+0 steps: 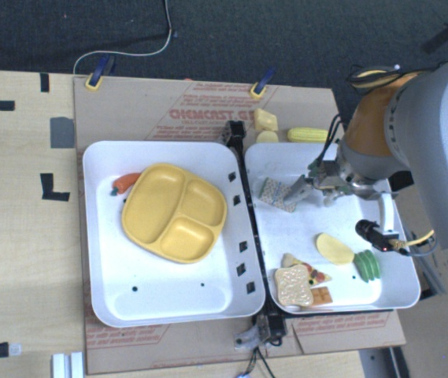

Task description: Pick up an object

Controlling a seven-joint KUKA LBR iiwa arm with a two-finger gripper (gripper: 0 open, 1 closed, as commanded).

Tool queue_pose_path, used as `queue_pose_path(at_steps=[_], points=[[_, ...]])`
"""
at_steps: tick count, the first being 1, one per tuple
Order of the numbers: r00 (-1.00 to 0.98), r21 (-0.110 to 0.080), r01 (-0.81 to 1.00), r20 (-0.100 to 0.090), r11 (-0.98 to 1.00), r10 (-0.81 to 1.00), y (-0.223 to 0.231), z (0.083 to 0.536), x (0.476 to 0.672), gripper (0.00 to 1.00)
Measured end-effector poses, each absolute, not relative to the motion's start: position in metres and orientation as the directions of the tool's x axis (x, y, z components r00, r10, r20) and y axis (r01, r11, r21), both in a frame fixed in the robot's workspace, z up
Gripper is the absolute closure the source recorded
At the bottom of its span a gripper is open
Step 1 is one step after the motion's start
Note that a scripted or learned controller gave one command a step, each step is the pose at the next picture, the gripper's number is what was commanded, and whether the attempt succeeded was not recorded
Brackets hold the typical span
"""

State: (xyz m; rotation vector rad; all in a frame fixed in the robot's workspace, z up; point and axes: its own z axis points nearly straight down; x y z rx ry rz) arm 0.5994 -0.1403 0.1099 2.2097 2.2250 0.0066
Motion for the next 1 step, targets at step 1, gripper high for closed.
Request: queue_pose_path(at_steps=[1], points=[[-0.003, 0.0, 1.0, -0.002, 0.003, 1.0, -0.094, 0.0837, 0.581, 0.0]])
